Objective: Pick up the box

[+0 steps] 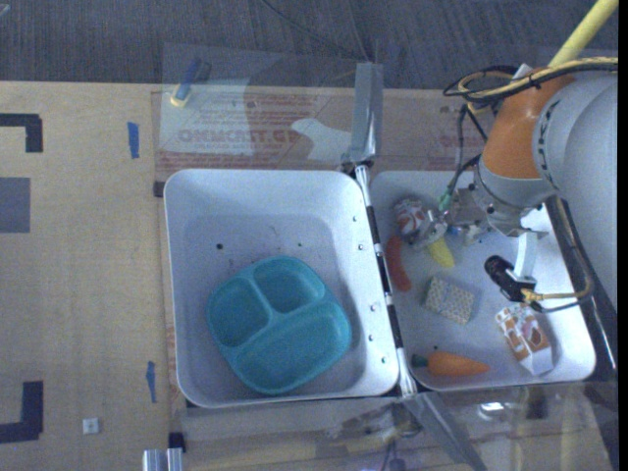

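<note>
Hanging over the top of the right bin (579, 356), the gripper (439, 226) has not reached the box (525, 337) yet, which lies near that bin's lower right corner, so it must move there next and come down.

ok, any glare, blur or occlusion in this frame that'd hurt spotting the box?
Camera view: lighting even, shadows soft; overall slightly soft focus. Faint sheen on the clear sheet above the bins. The box in the right bin is small but unobstructed; the tool is blurry under the arm.
</note>
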{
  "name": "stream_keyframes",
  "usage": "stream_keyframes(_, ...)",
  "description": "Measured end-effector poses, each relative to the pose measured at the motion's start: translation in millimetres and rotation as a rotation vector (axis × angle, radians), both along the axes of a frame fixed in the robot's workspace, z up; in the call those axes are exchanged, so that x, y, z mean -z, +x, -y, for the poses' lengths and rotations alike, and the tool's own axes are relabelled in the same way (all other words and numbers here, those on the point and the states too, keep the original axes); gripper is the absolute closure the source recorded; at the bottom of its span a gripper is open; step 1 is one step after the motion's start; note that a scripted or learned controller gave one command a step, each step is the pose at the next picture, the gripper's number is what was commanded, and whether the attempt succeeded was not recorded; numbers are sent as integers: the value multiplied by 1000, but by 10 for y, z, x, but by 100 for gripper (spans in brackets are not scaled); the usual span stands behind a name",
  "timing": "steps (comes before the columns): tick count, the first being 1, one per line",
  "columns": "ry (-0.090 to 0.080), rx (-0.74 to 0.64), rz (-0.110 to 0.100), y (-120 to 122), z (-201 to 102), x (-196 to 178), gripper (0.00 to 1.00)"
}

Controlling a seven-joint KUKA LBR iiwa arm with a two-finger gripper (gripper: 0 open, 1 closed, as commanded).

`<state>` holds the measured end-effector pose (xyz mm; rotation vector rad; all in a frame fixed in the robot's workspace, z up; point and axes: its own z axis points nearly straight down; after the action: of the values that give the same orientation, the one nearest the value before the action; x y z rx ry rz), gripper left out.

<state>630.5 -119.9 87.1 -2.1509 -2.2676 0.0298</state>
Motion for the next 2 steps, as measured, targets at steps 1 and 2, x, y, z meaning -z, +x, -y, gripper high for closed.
stream_keyframes(1, 0, 126, 31, -905, 346, -6, 0)
stream_keyframes(2, 0, 236, 31, -867, 336, -6, 0)
